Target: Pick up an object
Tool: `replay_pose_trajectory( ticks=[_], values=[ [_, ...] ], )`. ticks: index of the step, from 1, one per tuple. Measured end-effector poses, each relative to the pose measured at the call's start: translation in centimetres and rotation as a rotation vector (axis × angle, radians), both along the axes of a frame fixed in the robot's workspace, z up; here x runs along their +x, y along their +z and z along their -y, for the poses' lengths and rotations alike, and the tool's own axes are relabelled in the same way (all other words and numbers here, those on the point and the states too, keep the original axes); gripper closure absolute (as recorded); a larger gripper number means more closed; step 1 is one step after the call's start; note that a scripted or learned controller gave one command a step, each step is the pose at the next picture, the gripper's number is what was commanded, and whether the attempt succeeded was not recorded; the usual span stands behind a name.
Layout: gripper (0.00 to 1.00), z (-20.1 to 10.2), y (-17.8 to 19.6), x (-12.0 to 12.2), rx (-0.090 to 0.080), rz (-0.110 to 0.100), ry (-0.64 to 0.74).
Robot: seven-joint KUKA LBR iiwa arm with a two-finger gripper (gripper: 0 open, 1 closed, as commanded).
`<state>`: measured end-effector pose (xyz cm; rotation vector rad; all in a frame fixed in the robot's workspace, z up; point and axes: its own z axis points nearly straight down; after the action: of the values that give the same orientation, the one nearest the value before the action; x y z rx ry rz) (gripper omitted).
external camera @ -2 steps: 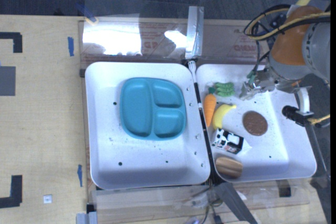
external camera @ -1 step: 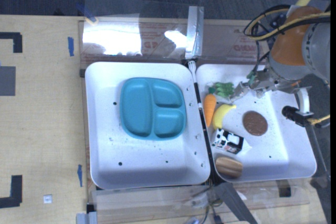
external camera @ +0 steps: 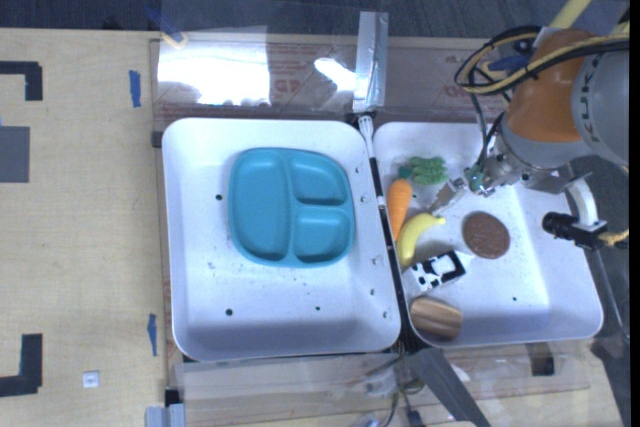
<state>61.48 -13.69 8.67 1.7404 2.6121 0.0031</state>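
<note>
The right bin [external camera: 530,290] holds several small objects. An orange carrot [external camera: 399,205] lies along its left wall, with a yellow banana [external camera: 415,233] beside it and green broccoli [external camera: 426,169] just behind. A brown round disc [external camera: 486,235] lies in the middle. A black-and-white piece [external camera: 438,272] and a brown wooden piece [external camera: 436,317] sit near the front left corner. My gripper [external camera: 452,192] hangs low in the bin, between the broccoli and the disc, just right of the banana's upper end. Nothing is visibly held.
The left bin [external camera: 200,305] carries a blue divided plate [external camera: 291,206]. The arm with its orange band [external camera: 540,110] and cables reaches in over the right bin's back right corner. A clear plastic sheet [external camera: 260,65] lies behind the bins.
</note>
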Motion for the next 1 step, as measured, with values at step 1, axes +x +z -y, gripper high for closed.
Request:
replay_pose_trajectory(
  ticks=[1],
  values=[
    [0.0, -2.58, -0.07, 3.8, 0.001, 0.002, -0.436]
  ],
)
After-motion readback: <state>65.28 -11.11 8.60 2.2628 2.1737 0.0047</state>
